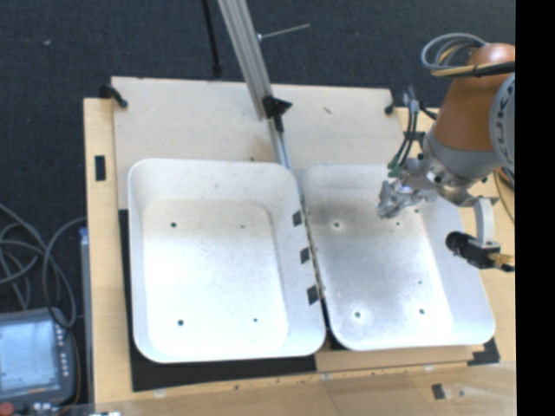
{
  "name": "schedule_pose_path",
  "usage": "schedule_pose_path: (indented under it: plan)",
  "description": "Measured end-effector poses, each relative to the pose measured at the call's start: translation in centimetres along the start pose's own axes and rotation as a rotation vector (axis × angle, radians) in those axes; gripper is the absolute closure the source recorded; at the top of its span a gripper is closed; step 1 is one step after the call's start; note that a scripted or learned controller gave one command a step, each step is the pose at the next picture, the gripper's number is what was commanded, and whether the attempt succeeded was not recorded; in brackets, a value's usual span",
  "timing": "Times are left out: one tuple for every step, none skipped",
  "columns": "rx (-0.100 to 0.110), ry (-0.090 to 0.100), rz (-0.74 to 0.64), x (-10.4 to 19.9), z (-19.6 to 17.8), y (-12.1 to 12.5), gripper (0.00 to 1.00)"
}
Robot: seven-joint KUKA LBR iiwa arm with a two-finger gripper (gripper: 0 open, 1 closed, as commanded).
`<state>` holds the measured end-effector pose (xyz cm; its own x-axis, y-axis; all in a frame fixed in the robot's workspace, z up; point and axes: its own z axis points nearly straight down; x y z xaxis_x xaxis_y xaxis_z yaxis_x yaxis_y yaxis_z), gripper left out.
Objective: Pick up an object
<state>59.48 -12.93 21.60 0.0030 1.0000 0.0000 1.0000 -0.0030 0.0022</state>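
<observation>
The bench [199, 111] is pale wood and stands on dark carpet [104, 24]. It bears two shallow white bins side by side, with their inner rims touching. The left bin [134, 180] sits on a black mat [126, 258] that shows along its left and lower edges. Its floor is lightly speckled with grey and marked by a few small dark dots. The right bin [468, 319] is more heavily smudged with grey, chiefly in its upper left part, and carries similar dots. Three small black clips [305, 254] sit along the seam between the bins. A slanted aluminium rail [245, 46] runs from the top edge down to the seam, with a black clamp [276, 107] on it where it crosses the bench. The arm [473, 102] enters from the right, its orange band uppermost and a grey cable loop [447, 50] above it. The tool [395, 199] hangs over the upper right part of the right bin, close to the floor. It is blurred and small, so whether it is spread or pressed together cannot be told. Where the object lies cannot be told either, nor whether the tool carries anything. A small black fitting [464, 245] juts over the right bin's right rim. Left of the bench lie loose cables [26, 241] and, at the lower left corner, a handheld screen unit [30, 362].
</observation>
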Motion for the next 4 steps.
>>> schedule_pose_path:
  plan:
    - [-0.003,0.001,-0.011,5.5,-1.7,0.7,1.0]
    - [-0.001,0.001,-0.011,10.2,-2.4,1.6,1.0]
    - [-0.001,0.001,-0.011,16.1,-2.7,2.4,1.0]
    - [0.003,0.001,-0.01,21.4,-2.0,0.5,1.0]
